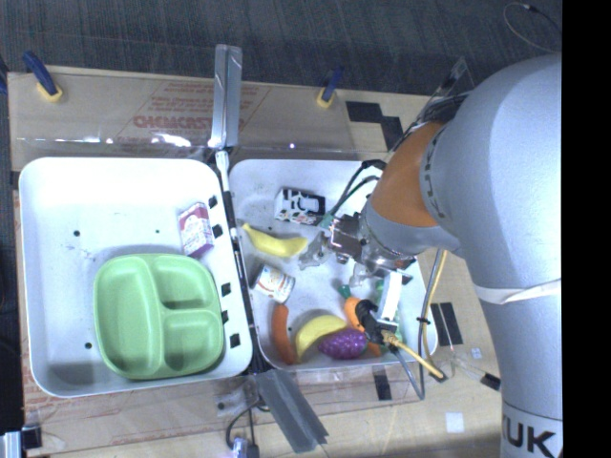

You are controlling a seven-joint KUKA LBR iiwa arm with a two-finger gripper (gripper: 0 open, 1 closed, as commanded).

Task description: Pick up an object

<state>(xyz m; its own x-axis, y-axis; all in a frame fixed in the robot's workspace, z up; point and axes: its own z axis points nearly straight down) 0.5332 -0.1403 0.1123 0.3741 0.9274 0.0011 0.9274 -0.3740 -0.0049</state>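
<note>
Nearest the camera, at six o'clock in the right bin point(250, 181), lie a purple eggplant point(341, 344), a yellow toy lemon point(316, 331) touching it, and an orange sausage-like piece point(279, 332) beside them. My hand point(346, 256) hangs over the bin's middle, at three o'clock from a banana point(274, 243); I cannot tell how its grip stands or whether it has hold of anything. A small can point(272, 282) lies at seven o'clock from my hand. Farther back sits a black-and-white packet point(300, 204). Across in the left bin point(38, 265) rest a green divided plate point(158, 315) and, at its one o'clock, a red carton point(196, 229).
</note>
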